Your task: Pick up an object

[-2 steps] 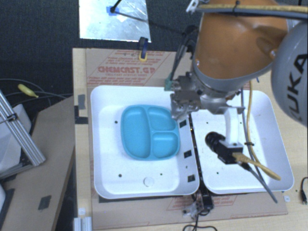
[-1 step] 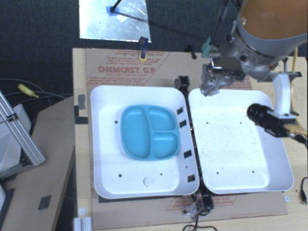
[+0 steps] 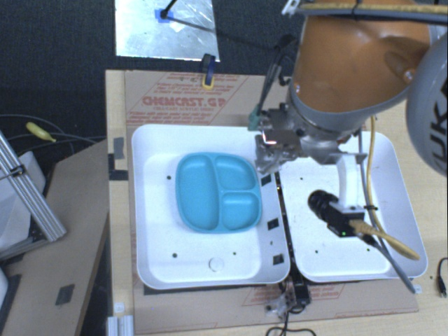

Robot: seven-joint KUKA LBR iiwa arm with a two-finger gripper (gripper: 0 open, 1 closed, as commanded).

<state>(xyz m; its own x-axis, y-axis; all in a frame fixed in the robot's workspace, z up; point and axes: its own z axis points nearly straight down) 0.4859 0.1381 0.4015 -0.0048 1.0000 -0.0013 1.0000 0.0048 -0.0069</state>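
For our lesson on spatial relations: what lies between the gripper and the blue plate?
In the camera view, nothing: only a narrow bare strip of the left bin separates the gripper from the blue plate.

From where I stand, the arm (image 3: 350, 54) leans in low over the bench, its orange band bulking above the gripper (image 3: 268, 161). The gripper hangs over the seam where the two white bins meet, toward their far end. Just beside it, on the view's left and a little nearer the front, a blue three-compartment plate (image 3: 217, 191) lies flat in the left bin (image 3: 150, 208); I cannot tell whether they touch. Farther from the gripper, near that bin's front wall, sits a small pale disc (image 3: 215, 263). The right bin (image 3: 392, 180) spreads out on the gripper's other side. Beyond the gripper, past the bins, printed cardboard (image 3: 182, 100) shows, with a blue-and-yellow clamp (image 3: 208, 71) and a foil sheet (image 3: 164, 19) well away.
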